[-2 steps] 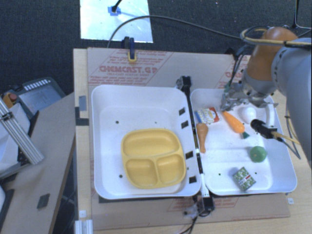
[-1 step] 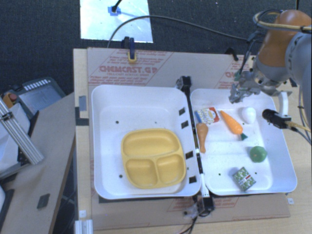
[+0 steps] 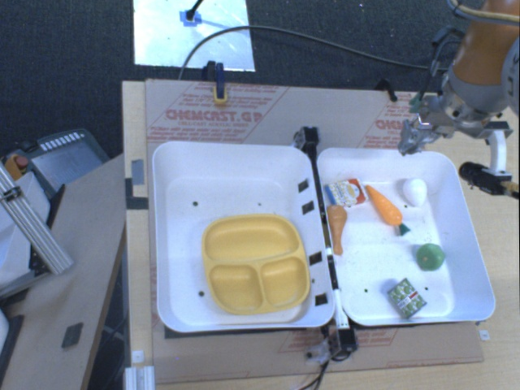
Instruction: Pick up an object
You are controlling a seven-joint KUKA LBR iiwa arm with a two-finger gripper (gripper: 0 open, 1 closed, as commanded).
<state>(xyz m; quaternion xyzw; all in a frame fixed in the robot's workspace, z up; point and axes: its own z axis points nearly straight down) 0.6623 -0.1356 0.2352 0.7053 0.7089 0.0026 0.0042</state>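
Over the far right corner of the bench, the gripper [image 3: 412, 142] hangs above the back rim of the right bin [image 3: 467, 218], below the grey wrist and the orange band of the arm [image 3: 481, 51]. From where I stand its fingertips are a small dark cluster against the cardboard; whether they are parted or closed cannot be told, and nothing is seen between them.

Right bin contents, all lying loose on the floor of the bin:
- a white egg [image 3: 414, 192], near the back wall, the item closest to the gripper but apart from it;
- an orange carrot [image 3: 384, 205], lying aslant with its green end toward the front, just beside the egg;
- a small red-and-white packet [image 3: 344, 192], at the back left;
- a tan cone-shaped piece [image 3: 336, 227], along the left wall, just in front of the packet;
- a green round fruit [image 3: 431, 256], toward the right wall;
- a small green carton [image 3: 405, 297], tilted, near the front.

Left bin [image 3: 175, 218]: one yellow divided tray [image 3: 254, 262], lying flat toward the front right corner, with three compartments.

Both bins sit side by side on a cardboard sheet [image 3: 244, 112], joined by a black strip [image 3: 318, 218].
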